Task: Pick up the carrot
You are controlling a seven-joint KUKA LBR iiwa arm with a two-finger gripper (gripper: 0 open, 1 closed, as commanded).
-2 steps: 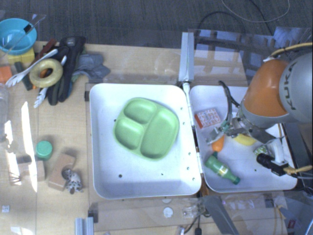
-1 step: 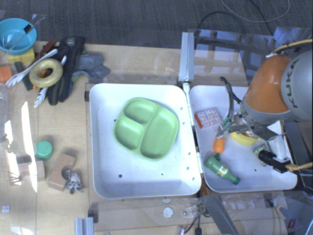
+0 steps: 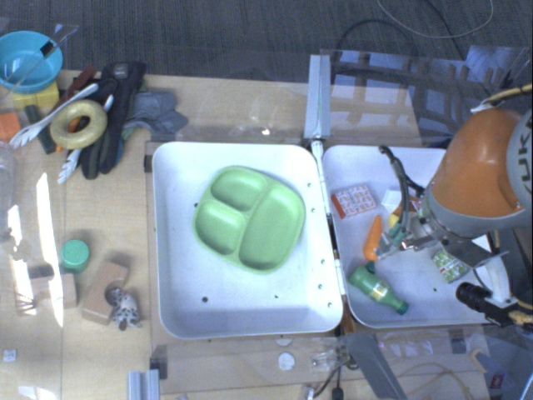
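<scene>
The carrot (image 3: 372, 237), small and orange, lies slanted in the right bin (image 3: 416, 311) near its left wall. My gripper (image 3: 393, 240) hangs low over that bin, right beside the carrot's right side and close to touching it. The grey and orange arm (image 3: 479, 177) behind it hides the bin's right half. I do not see the carrot lifted; it rests on the bin floor.
A green bottle (image 3: 379, 288) lies just in front of the carrot. A red checked packet (image 3: 354, 200) sits behind it, and a green-printed packet (image 3: 450, 265) shows under the arm. The left bin (image 3: 175, 307) holds a green divided plate (image 3: 250, 217). Loose clutter lies on the bench at far left.
</scene>
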